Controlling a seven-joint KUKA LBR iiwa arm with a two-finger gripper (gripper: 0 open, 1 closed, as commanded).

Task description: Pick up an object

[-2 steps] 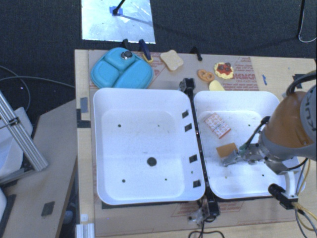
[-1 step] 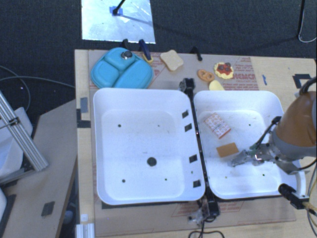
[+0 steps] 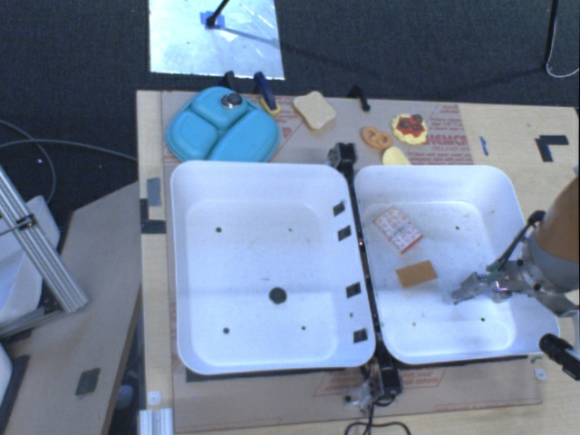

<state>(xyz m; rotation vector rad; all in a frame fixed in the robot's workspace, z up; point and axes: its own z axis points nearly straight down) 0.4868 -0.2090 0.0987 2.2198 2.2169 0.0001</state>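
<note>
Grey metal gripper (image 3: 473,288) hangs low over the right bin (image 3: 494,188), near its right wall, reaching in from the right edge of the camera view; whether it is apart or together cannot be told at this angle, and nothing is seen clamped in it. Just left of it, apart from it, a tan block (image 3: 416,274) lies flat on the bin floor. Above the block, near the bin's middle, rests a small red-and-white patterned packet (image 3: 398,228), turned at a slant. The left bin (image 3: 195,188) sits edge to edge with the right one, a dark round spot (image 3: 277,294) on its floor. Beyond the bins, along the far side of the surface (image 3: 517,125), stand a blue sectioned plate (image 3: 223,126), a toy bread slice (image 3: 314,110), a toy pretzel (image 3: 375,137), a round red-topped toy (image 3: 410,128) and a yellow piece (image 3: 395,157) just at the right bin's far rim. A shiny sheet (image 3: 214,24) lies on the dark floor behind the surface.
</note>
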